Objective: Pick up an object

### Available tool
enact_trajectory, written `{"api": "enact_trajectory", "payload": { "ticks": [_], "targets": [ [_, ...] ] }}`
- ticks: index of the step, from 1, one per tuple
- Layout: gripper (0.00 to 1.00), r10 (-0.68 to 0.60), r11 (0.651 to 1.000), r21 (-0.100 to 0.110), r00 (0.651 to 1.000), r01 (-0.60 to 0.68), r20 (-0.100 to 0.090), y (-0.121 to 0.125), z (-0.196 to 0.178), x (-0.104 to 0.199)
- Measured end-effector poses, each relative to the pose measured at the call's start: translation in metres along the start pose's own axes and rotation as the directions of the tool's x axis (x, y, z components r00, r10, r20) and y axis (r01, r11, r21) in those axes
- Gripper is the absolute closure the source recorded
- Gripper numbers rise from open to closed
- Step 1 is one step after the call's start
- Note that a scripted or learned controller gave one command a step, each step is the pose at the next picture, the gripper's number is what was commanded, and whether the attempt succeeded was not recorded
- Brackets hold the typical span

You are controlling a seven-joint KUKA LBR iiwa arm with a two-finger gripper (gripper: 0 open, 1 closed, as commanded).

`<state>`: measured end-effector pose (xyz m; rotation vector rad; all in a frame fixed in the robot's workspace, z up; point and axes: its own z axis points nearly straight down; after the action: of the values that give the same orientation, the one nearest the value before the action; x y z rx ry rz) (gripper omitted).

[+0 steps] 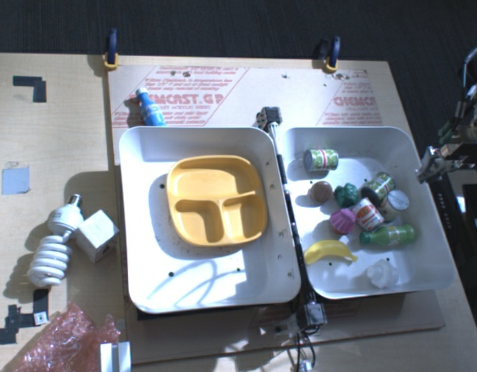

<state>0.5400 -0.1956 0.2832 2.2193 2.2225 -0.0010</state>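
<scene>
Pincer (440, 157) sits at the right bin's (432, 239) far-right rim; can't tell its state. Your pick candidates are clustered mid-bin: green bottle (388, 235), banana (330, 252), cans. They're touching, so expect a crowded grasp. Yellow tray (216, 200) occupies the left bin.

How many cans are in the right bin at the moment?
3. One can lies near the far wall of the right bin; a second can and a red-labelled can sit in the central cluster. Others may be hidden.
</scene>
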Motion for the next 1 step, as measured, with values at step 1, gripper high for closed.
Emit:
{"api": "enact_trajectory", "payload": {
  "ticks": [1],
  "targets": [
    [0.00,0.002,1.000,-0.001,1.000,-0.002,0.000,0.0221,0.1664,-0.0233]
  ]
}}
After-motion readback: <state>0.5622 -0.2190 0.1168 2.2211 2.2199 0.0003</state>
